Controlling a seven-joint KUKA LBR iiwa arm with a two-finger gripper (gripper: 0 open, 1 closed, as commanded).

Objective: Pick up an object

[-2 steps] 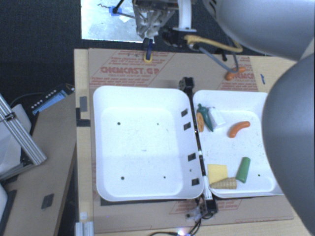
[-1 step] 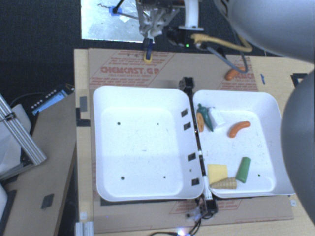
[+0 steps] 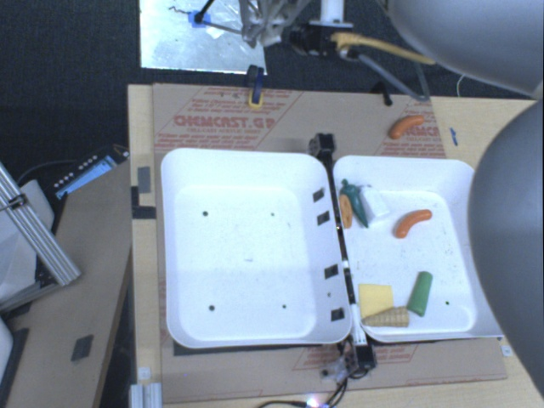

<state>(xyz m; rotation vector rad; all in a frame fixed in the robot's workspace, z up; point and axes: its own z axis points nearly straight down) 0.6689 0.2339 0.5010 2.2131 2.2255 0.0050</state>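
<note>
The right bin [image 3: 455, 181] holds an orange sausage [image 3: 412, 222], a small carrot [image 3: 346, 211] beside a dark green piece [image 3: 358, 205], a yellow wedge [image 3: 376, 296], a tan ridged piece [image 3: 388, 317] and a green cylinder [image 3: 419, 292]. A second orange sausage [image 3: 406, 126] lies outside the bins on the cardboard behind the right bin. My gripper [image 3: 265, 22] hangs high at the top of the view, beyond the bench's far edge and well away from both bins. Nothing shows in it.
The left bin [image 3: 174, 228] sits beside the right one, joined by a black divider with clips [image 3: 333, 228]. A blue and yellow clamp [image 3: 255, 87] stands at the cardboard's far edge. The arm's grey body [image 3: 510, 228] overhangs the right bin's right side. Metal framing [image 3: 34, 236] stands left.
</note>
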